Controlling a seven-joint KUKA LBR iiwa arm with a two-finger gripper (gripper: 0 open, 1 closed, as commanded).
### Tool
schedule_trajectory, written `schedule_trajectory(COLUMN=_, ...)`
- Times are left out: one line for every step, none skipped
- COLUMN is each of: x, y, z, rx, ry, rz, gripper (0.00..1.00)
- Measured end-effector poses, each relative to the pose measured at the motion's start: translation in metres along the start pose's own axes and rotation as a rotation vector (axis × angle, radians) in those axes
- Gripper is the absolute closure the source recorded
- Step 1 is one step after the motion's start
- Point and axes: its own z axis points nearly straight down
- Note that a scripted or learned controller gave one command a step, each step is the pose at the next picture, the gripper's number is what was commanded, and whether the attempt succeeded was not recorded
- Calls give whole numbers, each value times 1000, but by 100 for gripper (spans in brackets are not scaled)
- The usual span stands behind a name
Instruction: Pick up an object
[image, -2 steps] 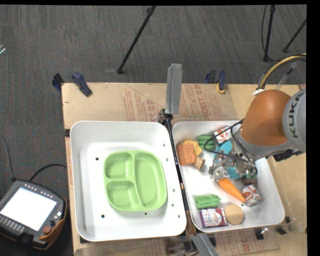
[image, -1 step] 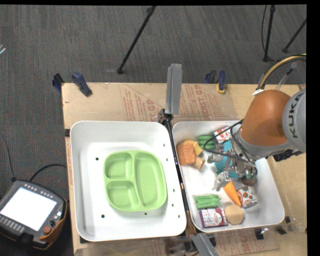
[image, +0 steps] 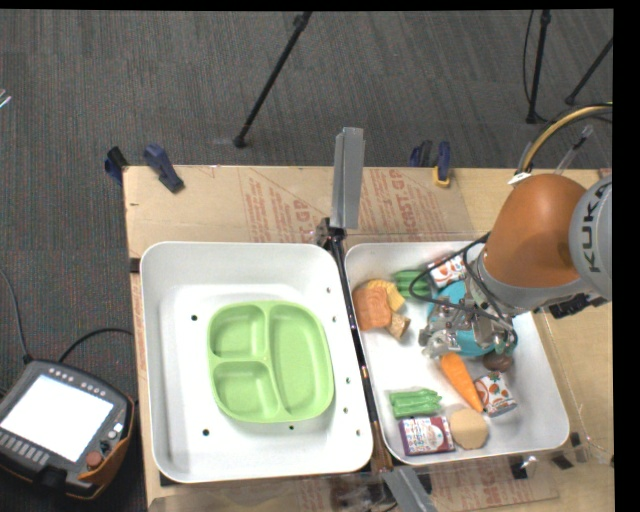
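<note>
The claw hangs low inside the right bin, just above the top end of an orange carrot; whether it is wide or narrow cannot be told, and nothing shows between its parts. Beside the carrot, toward the bin's right wall, lies a small printed packet. Below the carrot sit a pale round piece, a purple packet and a green piece. Left of the claw lies a brown bread-like item; above it are a green item and a red-and-white packet. A blue thing shows beneath the wrist. The left bin holds a green divided tray. Both bins rest on the counter.
</note>
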Motion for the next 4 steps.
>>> schedule_trajectory(x=0, y=0, z=0, rx=0, ry=1, rz=-1, gripper=0)
schedule_trajectory(x=71, y=-35, z=21, rx=3, ry=6, rz=178, gripper=0)
schedule_trajectory(x=69, y=-34, z=12, rx=2, ry=5, rz=172, gripper=100)
schedule_trajectory(x=-5, y=-80, z=22, rx=2, ry=7, rz=248, gripper=100)
